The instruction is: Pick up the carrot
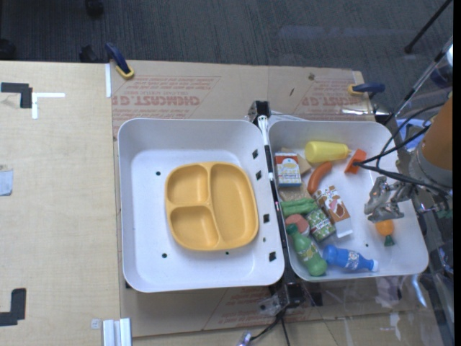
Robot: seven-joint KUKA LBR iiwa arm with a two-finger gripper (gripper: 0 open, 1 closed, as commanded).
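Two shallow white bins sit side by side on cardboard over the bench. The left bin (137,215) carries a yellow divided plate (212,205) near its middle. The right bin (410,258) holds a crowd of toy groceries, most of them packed along its left side: a yellow bottle (325,151) at the far end, a small carton (288,170) beside it, a red-orange sausage (320,176), a snack box (333,209), green pieces (298,207), a green bottle (307,254) and a blue bottle (348,259) at the near edge.

The arm comes in from the right, and its gripper (384,206) hangs low over the right part of that bin. Whether its fingers are spread or pressed together cannot be told from here.

The carrot (386,228), small and orange with a green end, lies on the bin floor just near of the gripper, touching or almost touching its lower edge. It is well apart from the packed groceries, with bare floor between. A small orange piece (354,161) lies by the yellow bottle.
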